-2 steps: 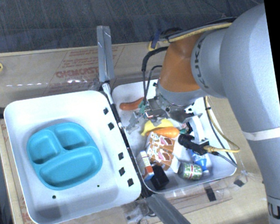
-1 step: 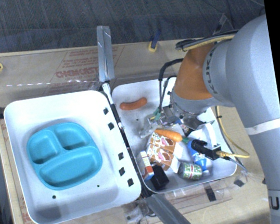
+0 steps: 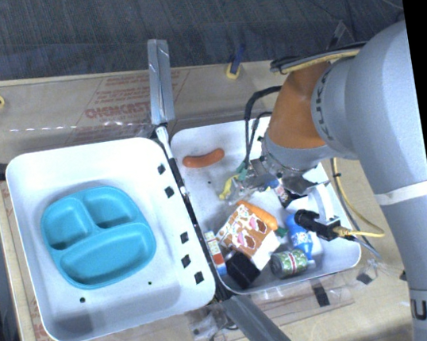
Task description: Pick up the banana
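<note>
Far to the left of my gripper [image 3: 269,178], the blue divided plate [image 3: 99,233] lies in the left bin [image 3: 18,176]. In the right bin [image 3: 212,135] the sausage [image 3: 203,158] sits up and to its left and the snack packet [image 3: 244,229] below it. The yellow-green sliver just beside my gripper's left looks like the banana [image 3: 240,176]. My own wrist covers the gripper, so I cannot tell how wide it stands or whether it has hold of anything.
</note>
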`<state>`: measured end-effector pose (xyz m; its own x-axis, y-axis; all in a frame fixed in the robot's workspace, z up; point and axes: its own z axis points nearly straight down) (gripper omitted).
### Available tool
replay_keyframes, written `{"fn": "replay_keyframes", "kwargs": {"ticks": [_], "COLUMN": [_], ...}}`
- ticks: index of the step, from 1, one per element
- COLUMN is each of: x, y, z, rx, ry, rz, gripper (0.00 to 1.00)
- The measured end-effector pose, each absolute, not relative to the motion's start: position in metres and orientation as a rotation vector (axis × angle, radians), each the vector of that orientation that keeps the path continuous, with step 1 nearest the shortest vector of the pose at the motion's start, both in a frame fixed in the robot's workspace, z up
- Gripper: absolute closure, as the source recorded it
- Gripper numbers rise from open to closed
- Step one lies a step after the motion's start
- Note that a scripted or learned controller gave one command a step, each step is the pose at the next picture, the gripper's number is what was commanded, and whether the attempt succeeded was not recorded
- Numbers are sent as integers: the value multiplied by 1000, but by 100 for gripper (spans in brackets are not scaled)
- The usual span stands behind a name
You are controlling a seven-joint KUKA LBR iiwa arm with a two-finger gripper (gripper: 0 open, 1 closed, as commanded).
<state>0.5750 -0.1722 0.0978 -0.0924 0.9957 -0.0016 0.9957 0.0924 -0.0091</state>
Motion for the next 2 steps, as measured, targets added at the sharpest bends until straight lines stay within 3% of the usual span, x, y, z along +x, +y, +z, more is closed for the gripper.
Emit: {"fn": "replay_keyframes", "kwargs": {"ticks": [1,2], "x": [657,657], "y": [-129,-129], "z": [167,167], "rx": [-2022,-2022], "ry": [-2400,-2400], "rz": [3,4], "gripper": [100,0]}}
